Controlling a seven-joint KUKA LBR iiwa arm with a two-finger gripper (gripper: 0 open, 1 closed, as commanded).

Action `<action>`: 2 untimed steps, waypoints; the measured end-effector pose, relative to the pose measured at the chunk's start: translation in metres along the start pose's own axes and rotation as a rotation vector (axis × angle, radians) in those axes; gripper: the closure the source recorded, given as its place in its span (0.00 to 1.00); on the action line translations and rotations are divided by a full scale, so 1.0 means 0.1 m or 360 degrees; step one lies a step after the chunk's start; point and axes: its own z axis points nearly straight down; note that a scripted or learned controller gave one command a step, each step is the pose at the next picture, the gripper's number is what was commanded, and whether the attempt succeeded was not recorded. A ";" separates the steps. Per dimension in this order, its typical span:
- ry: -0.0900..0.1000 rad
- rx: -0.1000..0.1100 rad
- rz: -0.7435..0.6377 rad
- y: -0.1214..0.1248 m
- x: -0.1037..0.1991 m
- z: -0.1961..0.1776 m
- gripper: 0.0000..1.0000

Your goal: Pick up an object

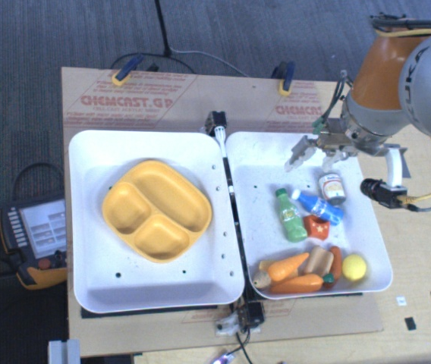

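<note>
Above the right bin (367,226), arm (397,74) bent down, end effector (318,152) apparently splayed, gripping nothing.

Green bottle (291,216), toys clustered in right bin (367,233).

The light is bright and even, and it seems to come from above. The 2 white bins (79,203) shine the most and look a little washed out, so their rims are hard to see. The yellow tray (157,209) casts a soft, thin shadow on its lower side. The dark carpet (33,29) looks grainy. The picture is a bit soft all over, and small things in the right bin look fuzzy.
</note>
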 end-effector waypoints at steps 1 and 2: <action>0.0001 0.0004 0.0027 -0.38 0.14 0.98 0.00; 0.0000 0.0002 0.0026 -0.38 0.14 0.88 1.00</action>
